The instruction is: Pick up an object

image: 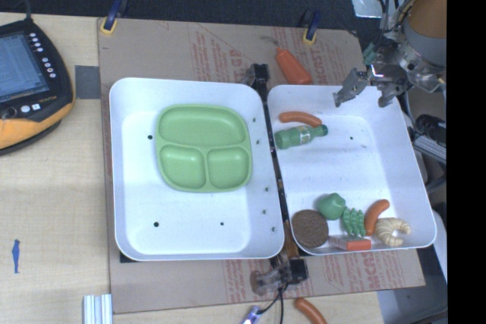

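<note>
- Down at the near edge, a stray orange sausage (313, 309) lay on the cardboard outside the bins, out of play.
- Inside the right bin (395, 163), the near corner was crowded: a brown cookie (310, 227), a green toy (340, 212), an orange carrot piece (376, 215) and a pale croissant (392, 231) sat close together, some touching.
- The risk there, in my view: a descent into that cluster could pinch two items or knock one aside, and the bin wall leaves little room for the outer finger.
- In the left bin (133, 186), a green divided plate (204, 146) lay flat; too wide for an easy pinch, I'd judge.
- Farther up the right bin, a green bottle (301, 136) lay on its side just beside a hot dog (299, 117). Both are round and could roll away under a closing grip.
- At the far right corner, the gripper (367, 89) hung over the bin's rim, its fingers spread apart and nothing between them.
- From that spot the likely trouble was a finger catching the rim on the way down.
- Beyond the bin, another orange piece (292, 67) rested on the cardboard.
</note>
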